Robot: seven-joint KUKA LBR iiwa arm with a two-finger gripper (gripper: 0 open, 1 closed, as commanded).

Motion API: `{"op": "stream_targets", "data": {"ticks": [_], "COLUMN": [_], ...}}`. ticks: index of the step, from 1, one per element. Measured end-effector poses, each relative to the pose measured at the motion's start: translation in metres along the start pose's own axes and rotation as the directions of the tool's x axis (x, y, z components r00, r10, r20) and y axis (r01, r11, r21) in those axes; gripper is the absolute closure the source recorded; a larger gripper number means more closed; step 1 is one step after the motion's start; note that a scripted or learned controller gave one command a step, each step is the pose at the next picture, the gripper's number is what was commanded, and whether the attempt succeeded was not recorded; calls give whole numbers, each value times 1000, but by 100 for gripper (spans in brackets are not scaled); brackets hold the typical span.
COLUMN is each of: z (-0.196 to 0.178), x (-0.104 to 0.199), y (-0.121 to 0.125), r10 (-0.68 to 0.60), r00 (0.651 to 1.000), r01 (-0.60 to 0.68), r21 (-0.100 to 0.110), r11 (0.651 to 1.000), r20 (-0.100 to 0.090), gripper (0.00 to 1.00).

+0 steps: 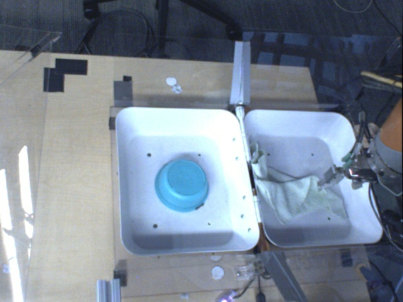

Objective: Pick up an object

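A round blue bowl (182, 185) lies upside down in the middle of the left bin (135, 137). A crumpled white cloth with a pale green tint (295, 194) is spread over the front half of the right bin (302, 128), one end bunched against the divider. My gripper (339, 173) reaches in low over the right bin's right side, its tip at the cloth's right edge. The arm's orange band (391, 134) is at the frame's right edge.
A metal rail (240, 74) runs back from between the two bins over the wooden bench (63, 168). Cables and wrist hardware (362, 162) hang over the right bin's right rim. A chair base (160, 5) stands on the dark floor behind the bench.
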State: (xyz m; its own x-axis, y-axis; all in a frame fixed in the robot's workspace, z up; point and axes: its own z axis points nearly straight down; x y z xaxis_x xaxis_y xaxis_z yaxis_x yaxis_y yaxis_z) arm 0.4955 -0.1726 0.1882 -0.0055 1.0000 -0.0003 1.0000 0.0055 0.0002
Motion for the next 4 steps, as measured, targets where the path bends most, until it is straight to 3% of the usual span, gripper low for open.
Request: {"op": "stream_targets", "data": {"ticks": [1, 2, 3, 4], "z": [98, 99, 86, 2], "x": [55, 76, 78, 96], "y": [66, 148, 151, 160], "r10": [-121, -206, -213, -495], "r00": [993, 979, 977, 869], "r01": [121, 206, 213, 495], "r21": [-16, -13, -18, -6], "r11": [993, 978, 977, 869], "r20": [4, 3, 5, 4], "gripper": [0, 0, 100, 100]}}
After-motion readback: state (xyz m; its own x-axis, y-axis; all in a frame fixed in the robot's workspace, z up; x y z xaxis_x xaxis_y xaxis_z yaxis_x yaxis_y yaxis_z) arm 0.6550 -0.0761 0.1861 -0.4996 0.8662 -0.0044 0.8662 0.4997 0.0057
